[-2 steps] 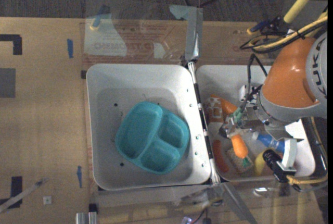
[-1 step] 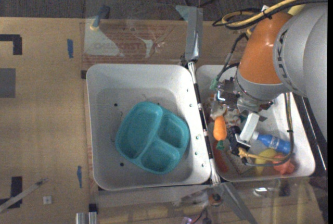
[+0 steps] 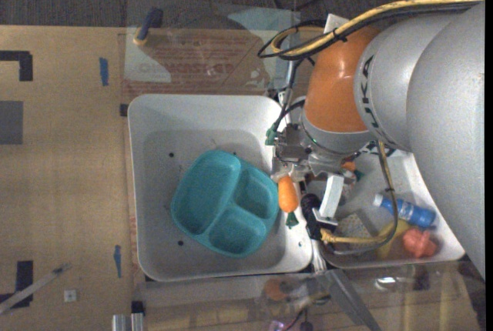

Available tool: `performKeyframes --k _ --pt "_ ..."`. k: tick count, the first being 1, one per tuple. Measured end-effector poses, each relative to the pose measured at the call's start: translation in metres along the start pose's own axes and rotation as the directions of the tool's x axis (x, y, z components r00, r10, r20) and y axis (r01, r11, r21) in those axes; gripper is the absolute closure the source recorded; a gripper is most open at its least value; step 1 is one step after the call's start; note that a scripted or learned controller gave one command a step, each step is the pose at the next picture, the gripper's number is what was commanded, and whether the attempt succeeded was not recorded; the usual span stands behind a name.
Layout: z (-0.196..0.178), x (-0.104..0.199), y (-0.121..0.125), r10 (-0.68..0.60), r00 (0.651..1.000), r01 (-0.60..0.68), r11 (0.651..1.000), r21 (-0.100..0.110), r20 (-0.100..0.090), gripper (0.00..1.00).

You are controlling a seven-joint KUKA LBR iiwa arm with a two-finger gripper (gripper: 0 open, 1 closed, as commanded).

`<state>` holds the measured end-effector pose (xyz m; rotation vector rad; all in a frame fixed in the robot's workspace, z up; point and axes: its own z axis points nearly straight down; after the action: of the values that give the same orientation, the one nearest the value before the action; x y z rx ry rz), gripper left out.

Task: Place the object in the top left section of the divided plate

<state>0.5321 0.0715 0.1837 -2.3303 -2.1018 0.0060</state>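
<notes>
A teal divided plate [image 3: 223, 202] with three sections lies tilted in the left white bin [image 3: 154, 129]. Just off the plate's right edge, over the rim between the two bins, hangs a small orange toy carrot [image 3: 286, 195] with a green end pointing down. My gripper [image 3: 290, 182] sits under the grey and orange wrist and is shut on the carrot's upper part. The wrist hides most of the fingers. The carrot is beside the plate's right section, not over the top left one.
The right bin [image 3: 451, 249] holds a blue bottle [image 3: 404, 208], a salmon-red object [image 3: 420, 242], a yellow piece [image 3: 385, 235] and a grey mesh item [image 3: 353, 225]. The big arm covers that bin's upper part. A clear sheet [image 3: 200, 52] lies behind the bins.
</notes>
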Motion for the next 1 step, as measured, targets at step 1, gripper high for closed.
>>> performKeyframes --k 1 --pt "-0.1793 -0.0297 -0.0262 0.202 0.979 -0.202 0.979 -0.004 0.0 1.0"
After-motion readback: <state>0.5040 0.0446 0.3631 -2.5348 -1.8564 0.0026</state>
